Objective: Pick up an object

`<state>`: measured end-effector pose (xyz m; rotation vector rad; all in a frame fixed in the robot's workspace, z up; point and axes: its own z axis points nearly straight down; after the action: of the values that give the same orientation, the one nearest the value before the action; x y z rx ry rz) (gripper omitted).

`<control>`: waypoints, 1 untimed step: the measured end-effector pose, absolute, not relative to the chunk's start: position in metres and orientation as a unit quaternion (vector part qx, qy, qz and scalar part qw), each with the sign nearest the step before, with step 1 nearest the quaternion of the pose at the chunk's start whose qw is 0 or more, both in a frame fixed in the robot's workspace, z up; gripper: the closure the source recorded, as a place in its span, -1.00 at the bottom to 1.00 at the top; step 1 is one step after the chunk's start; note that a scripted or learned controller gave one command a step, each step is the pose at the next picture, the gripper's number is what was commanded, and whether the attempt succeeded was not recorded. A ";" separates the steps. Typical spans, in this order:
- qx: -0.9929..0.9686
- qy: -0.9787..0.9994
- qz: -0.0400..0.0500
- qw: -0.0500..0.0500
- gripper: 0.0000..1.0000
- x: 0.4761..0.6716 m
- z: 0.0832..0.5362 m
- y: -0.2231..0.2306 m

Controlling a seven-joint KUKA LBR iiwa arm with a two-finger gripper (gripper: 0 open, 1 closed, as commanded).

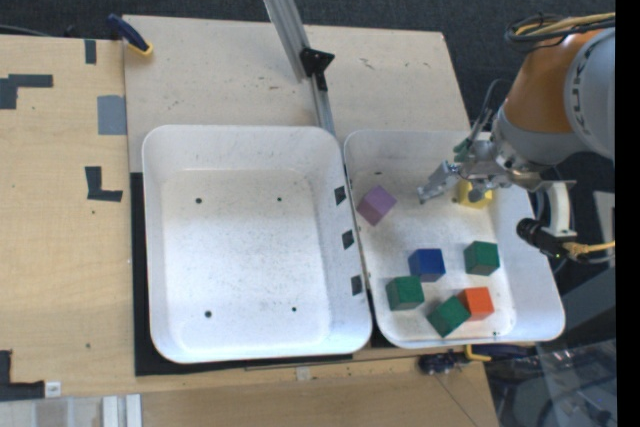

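The right bin (pixel 530 245) holds several small blocks. A purple block (pixel 376 205) lies near its left wall. Toward the front sit a blue block (pixel 427 263), an orange block (pixel 478 301) and three green blocks (pixel 482 257) (pixel 405 292) (pixel 449 315). My gripper (pixel 456 183) hangs low over the bin's back right part, right of the purple block. A yellow block (pixel 475 196) shows right at the gripper's lower edge, partly hidden by it. I cannot tell whether the gripper holds it.
The left bin (pixel 165 215) stands beside the right one, their walls touching. A grey metal pole (pixel 285 10) slants down from the top to the gap between the bins. The arm's orange band (pixel 545 85) is at the right edge.
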<state>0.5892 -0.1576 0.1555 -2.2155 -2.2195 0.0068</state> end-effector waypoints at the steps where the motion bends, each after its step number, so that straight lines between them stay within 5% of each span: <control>1: -0.707 -0.707 0.003 0.003 -1.00 0.594 0.097 -0.164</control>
<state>0.5936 -0.1640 0.0973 -2.2168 -2.2185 0.0081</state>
